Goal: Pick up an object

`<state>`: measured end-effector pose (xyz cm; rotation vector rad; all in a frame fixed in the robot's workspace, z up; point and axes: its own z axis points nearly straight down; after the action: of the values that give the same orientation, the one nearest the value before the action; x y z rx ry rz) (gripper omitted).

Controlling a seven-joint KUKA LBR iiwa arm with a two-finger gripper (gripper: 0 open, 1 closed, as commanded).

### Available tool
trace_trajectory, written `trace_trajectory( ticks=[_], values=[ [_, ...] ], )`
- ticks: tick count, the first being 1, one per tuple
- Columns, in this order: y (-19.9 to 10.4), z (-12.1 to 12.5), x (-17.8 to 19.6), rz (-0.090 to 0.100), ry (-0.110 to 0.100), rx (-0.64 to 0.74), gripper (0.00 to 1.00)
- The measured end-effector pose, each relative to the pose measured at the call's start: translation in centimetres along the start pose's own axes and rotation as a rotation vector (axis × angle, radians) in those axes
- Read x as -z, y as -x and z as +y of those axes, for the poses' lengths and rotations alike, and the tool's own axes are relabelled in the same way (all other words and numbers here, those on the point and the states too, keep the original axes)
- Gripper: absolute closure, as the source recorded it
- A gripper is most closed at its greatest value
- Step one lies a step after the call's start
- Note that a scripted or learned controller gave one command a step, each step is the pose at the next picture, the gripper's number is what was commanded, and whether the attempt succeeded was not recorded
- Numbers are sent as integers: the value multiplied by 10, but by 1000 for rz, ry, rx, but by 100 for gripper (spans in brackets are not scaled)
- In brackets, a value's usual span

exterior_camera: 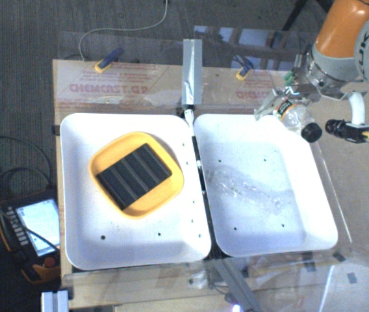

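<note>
The left bin (pixel 74 174) holds a yellow dish with a black ribbed insert (pixel 137 174), lying tilted near its middle, well apart from every wall. The right bin (pixel 314 174) offers broad bare floor (faint scuffs only). The arm (pixel 343 25) reaches in from the right, its gripper (pixel 287 106) above the right bin's far rim, pinching a small clear bottle (pixel 293 114).
</note>
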<state>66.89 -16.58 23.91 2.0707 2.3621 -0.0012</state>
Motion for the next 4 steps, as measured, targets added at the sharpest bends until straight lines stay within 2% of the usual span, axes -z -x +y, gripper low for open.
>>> trace_trajectory(
  ticks=[2, 3, 4],
  values=[
    [56, -7, -36, 1, 0, -88, 0],
    [42, -42, -142, 7, 7, -92, 0],
    [40, -42, -135, 10, 4, -91, 100]
  ],
)
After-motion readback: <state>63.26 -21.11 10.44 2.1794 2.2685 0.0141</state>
